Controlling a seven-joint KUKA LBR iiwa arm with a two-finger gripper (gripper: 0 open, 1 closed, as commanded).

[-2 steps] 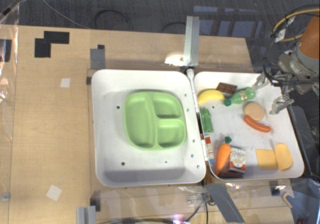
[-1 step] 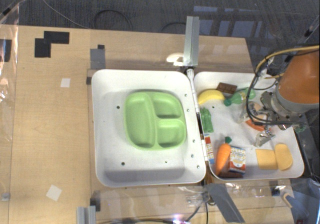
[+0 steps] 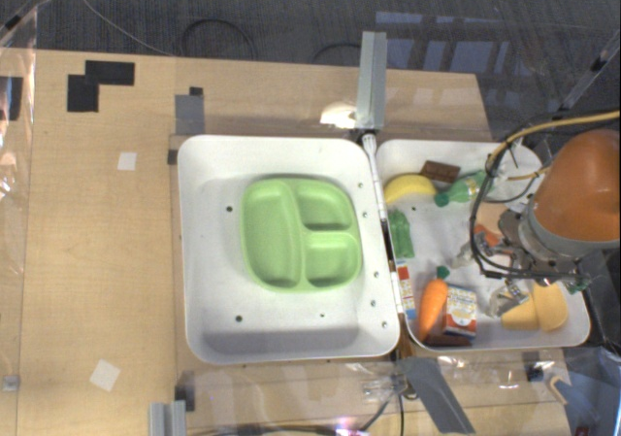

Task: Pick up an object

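Pale wooden surface [image 3: 87, 259] on dark carpet, bearing two shallow white bins side by side. Pincer [image 3: 519, 279] in the right bin [image 3: 456, 342], under the orange band of the arm [image 3: 582, 193] (open or closed: cannot tell), with a yellow wedge [image 3: 537, 311] just beside it, then outward a small printed carton [image 3: 460, 309], a carrot [image 3: 434, 300], a green packet [image 3: 400, 234], a green bottle [image 3: 458, 190], a banana [image 3: 408, 188] and a brown bar [image 3: 440, 171]. Left bin [image 3: 209, 230]: one light-green divided tray [image 3: 301, 233], lying flat at its middle.

Tray [image 3: 299, 233] in left bin [image 3: 209, 230] — clutter right.
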